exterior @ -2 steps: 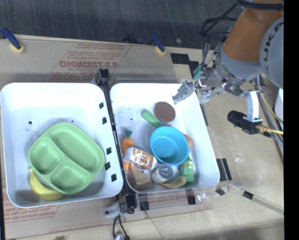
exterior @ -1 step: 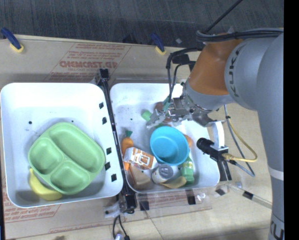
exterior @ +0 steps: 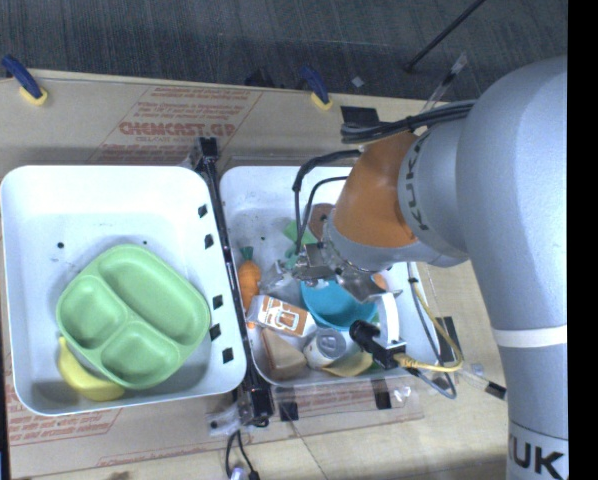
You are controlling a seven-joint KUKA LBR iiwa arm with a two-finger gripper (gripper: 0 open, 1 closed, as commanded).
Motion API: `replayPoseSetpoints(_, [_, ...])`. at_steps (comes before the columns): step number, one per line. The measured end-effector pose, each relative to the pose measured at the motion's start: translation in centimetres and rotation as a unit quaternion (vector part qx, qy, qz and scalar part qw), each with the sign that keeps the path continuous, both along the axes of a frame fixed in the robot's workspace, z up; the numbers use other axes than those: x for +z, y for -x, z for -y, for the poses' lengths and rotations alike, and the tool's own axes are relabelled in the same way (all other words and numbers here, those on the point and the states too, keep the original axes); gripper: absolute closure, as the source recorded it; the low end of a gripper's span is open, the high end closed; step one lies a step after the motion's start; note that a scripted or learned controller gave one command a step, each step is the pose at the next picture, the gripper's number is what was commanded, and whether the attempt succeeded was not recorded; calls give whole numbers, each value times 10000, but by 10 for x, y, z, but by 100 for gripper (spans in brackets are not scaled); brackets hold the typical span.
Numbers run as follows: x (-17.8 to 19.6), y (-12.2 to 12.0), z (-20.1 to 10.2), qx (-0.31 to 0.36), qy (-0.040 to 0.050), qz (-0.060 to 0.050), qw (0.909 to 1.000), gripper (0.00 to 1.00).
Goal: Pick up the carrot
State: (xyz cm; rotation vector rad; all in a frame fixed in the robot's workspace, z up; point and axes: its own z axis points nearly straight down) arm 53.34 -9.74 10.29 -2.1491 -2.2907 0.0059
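Camera view, looking down on the counter (exterior: 159,118) and its two bins.

Item 1, arm (exterior: 449,198): grey, with an orange band (exterior: 374,208) above the wrist, reaching from the right over the right bin (exterior: 254,193). The wrist hangs low over the heap of things there.

Item 2, jaws (exterior: 314,265): partly hidden under the wrist, pointed down at the middle of the right bin. How wide they stand cannot be told from this angle, and nothing can be seen between them.

Item 3, carrot (exterior: 248,278): orange with a green top, lying just to the left of the jaws, close against the left wall of the right bin. It looks to be resting in the bin, apart from the jaws.

Item 4, blue bowl (exterior: 329,303): just below and right of the jaws, partly under the wrist.

Item 5, small carton (exterior: 282,316): orange and white, below the jaws, next to the carrot's lower end.

Item 6, tin (exterior: 329,347): round, silver top, further below the jaws.

Item 7, green tray (exterior: 134,313): three compartments, in the left bin (exterior: 39,208), well to the left of the jaws, sitting over a yellow thing (exterior: 79,373).

Progress, as a judgement: the arm is over the correct bin and near the carrot, but the grasp and the lift both appear not yet done.
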Motion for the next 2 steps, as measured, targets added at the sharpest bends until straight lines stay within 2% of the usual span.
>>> replayPoseSetpoints(1, [10, 0, 0, 62, 19, -21, 10000, 100])
replayPoseSetpoints(2, [89, -11, -48, -2233, -10, -30, 9747, 100])
